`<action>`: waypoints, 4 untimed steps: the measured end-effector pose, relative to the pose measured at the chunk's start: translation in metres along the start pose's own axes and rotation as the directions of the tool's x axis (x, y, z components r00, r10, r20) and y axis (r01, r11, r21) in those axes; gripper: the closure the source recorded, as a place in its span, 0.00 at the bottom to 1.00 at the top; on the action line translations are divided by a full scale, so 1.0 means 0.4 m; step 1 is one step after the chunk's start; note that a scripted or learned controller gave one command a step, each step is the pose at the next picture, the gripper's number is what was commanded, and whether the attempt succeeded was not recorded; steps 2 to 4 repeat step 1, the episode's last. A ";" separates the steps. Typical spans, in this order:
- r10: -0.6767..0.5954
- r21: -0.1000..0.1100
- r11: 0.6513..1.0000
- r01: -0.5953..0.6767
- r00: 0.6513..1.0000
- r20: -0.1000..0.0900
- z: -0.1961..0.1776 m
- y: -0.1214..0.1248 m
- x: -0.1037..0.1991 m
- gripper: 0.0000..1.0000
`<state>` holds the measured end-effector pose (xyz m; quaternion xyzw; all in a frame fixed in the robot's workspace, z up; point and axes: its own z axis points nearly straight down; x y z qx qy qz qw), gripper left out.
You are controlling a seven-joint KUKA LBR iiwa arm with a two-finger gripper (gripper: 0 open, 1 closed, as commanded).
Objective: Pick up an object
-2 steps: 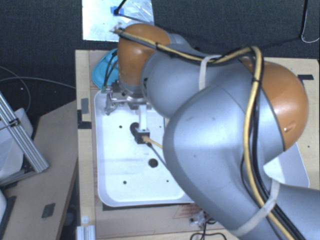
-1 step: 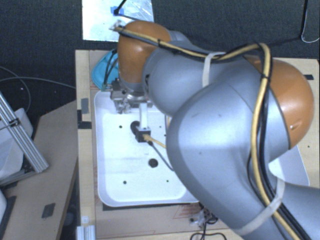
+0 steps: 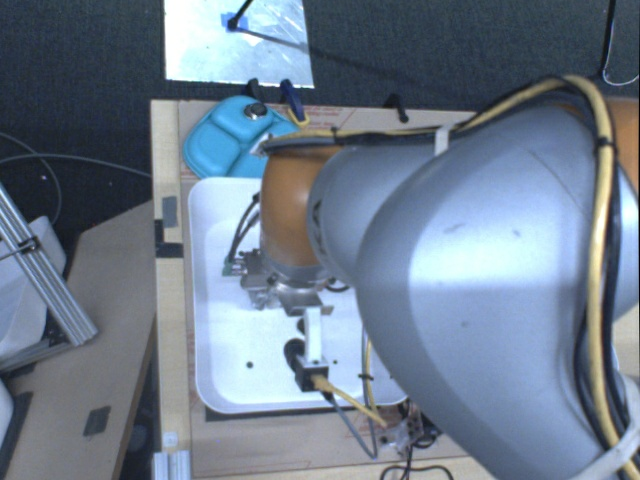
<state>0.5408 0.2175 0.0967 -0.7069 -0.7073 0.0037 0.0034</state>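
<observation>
My arm reaches in from the right, and its grey bulk covers most of the view. The orange band (image 3: 290, 208) sits over the left white bin (image 3: 215, 268). Below the band, the gripper (image 3: 268, 290) hangs low over the middle of that bin, pointing down at its floor. Its tips are hidden under the wrist metal. I see nothing held. A tiny dark speck (image 3: 250, 365) lies on the bin floor toward the front. The right bin is hidden behind the arm.
A light blue plastic container (image 3: 228, 136) lies on the bench just behind the left bin's far rim. A shiny square sheet (image 3: 238, 28) lies on the dark floor beyond. Metal rails (image 3: 40, 278) stand at the left.
</observation>
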 end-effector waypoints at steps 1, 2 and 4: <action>-0.003 -0.023 1.000 0.003 1.000 -0.003 0.024 0.304 -0.002 1.00; -0.003 -0.023 1.000 0.003 1.000 -0.003 0.024 0.304 -0.002 1.00; -0.003 -0.023 1.000 0.003 1.000 -0.003 0.024 0.304 -0.002 1.00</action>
